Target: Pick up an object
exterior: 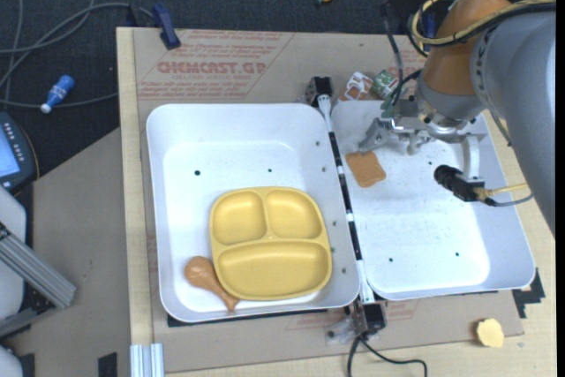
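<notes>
Near the back-left corner of the right bin (494, 274), you had the gripper (386, 130) low over the floor; whether it was open or closed, you could not tell, and nothing showed in its grasp. A tan toast slice (365, 169) lay just beside it. Your left bin (168, 190) carried a yellow divided plate (268, 242) and an orange drumstick (208, 276) at its front-left edge.

The grey arm reaches in from the desk's right edge, its orange band above the wrist, bent downward near the far right corner. The hand (388, 130) (metallic, partly hidden beneath the wrist) hangs low, pointing left.
</notes>
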Controlling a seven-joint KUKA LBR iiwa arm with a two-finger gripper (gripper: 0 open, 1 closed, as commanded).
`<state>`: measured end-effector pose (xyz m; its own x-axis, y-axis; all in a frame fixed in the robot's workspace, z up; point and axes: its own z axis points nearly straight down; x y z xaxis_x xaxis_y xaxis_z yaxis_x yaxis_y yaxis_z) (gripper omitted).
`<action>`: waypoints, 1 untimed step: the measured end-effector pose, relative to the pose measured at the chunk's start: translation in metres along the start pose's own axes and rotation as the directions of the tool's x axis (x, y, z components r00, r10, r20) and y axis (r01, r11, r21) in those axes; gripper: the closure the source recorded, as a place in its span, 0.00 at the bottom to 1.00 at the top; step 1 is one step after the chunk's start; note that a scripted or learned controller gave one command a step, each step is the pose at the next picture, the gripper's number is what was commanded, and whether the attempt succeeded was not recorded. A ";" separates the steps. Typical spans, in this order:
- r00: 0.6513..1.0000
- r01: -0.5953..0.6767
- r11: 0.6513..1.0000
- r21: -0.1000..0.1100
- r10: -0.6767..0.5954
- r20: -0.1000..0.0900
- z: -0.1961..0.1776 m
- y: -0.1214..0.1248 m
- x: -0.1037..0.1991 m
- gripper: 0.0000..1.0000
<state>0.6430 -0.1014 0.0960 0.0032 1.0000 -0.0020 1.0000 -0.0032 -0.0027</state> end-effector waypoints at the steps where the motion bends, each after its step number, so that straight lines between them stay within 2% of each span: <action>1: 1.000 0.002 1.000 0.001 -0.002 -0.003 0.012 -0.020 0.006 0.00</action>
<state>0.6235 -0.0954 0.0839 0.0013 1.0000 0.0010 1.0000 -0.0013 -0.0035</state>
